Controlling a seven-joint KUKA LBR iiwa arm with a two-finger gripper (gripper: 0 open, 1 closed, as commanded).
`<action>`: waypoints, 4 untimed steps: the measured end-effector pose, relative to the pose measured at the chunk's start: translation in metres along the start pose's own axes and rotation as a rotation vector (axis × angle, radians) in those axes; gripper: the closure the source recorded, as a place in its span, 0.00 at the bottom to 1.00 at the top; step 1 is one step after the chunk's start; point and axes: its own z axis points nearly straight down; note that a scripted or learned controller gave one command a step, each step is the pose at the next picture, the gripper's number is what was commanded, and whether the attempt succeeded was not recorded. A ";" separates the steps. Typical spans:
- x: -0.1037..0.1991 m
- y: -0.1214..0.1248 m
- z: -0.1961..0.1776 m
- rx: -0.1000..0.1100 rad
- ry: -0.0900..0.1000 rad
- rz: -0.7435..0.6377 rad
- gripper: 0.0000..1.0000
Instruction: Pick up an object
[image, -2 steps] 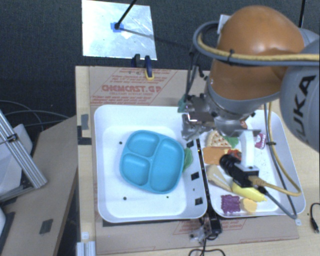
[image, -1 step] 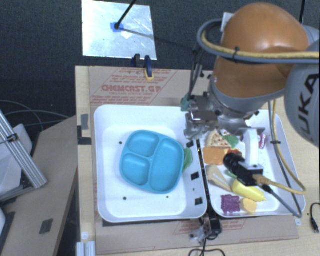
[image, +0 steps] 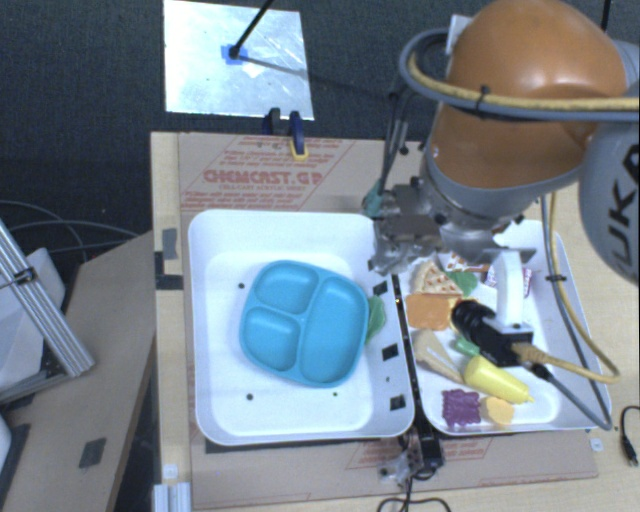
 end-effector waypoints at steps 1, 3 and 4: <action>0.000 0.001 -0.011 -0.002 0.000 -0.006 1.00; 0.043 0.008 -0.102 0.001 0.001 0.007 1.00; 0.043 0.008 -0.113 -0.001 0.001 0.000 1.00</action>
